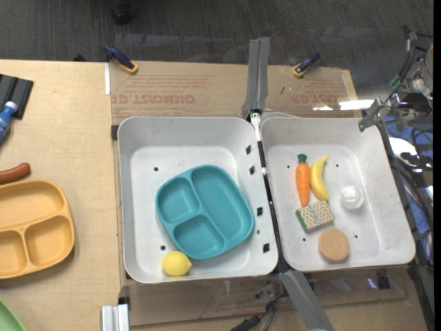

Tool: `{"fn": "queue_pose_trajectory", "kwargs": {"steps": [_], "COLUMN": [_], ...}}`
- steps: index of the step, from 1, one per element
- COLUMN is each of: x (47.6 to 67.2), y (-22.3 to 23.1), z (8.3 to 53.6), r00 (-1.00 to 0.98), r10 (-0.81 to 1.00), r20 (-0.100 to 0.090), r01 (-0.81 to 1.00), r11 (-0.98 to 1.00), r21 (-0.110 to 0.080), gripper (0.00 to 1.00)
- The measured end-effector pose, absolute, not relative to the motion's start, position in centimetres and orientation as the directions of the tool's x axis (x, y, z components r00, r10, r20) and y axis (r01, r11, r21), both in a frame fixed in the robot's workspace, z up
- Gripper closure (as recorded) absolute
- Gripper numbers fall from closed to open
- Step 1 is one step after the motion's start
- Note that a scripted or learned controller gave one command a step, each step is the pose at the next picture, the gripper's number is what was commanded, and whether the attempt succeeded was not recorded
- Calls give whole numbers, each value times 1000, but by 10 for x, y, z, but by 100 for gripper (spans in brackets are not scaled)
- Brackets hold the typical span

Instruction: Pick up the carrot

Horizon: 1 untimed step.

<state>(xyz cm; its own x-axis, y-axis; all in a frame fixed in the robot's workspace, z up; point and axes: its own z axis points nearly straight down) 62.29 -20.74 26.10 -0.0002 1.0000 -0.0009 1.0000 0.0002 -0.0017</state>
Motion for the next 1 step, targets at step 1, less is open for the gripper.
{"fn": "queue_pose_trajectory", "kwargs": {"steps": [1], "x": [651], "y": [-151], "z": [135], "r00": [-118], "r10": [993], "r20": [0], "r01": [993], "r11": [118], "r21": [-3], "gripper": [0]}}
